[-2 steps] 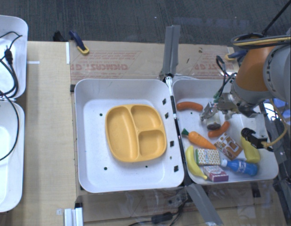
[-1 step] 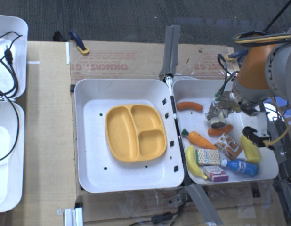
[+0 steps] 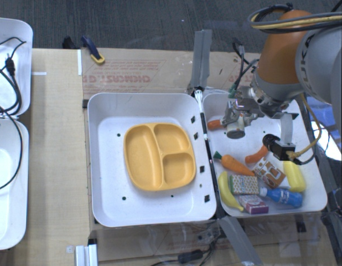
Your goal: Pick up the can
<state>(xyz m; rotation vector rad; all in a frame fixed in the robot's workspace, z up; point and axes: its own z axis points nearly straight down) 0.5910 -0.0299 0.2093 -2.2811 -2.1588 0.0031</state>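
The can (image 3: 236, 131) is a small grey cylinder with its round end towards the camera, in the upper left part of the right bin (image 3: 320, 204). My gripper (image 3: 236, 127) comes in from the right under the orange-banded wrist and is shut on the can, with a metal finger on each side of it. The can looks slightly raised off the bin floor. An orange carrot piece (image 3: 214, 124) lies just to its left.
The front of the right bin holds two carrots (image 3: 237, 164), a banana (image 3: 226, 192), a brown box (image 3: 269, 173), a yellow piece (image 3: 293, 176), a blue bottle (image 3: 284, 195) and a pink box (image 3: 253, 205). A yellow divided plate (image 3: 159, 155) lies in the left bin (image 3: 104, 204).
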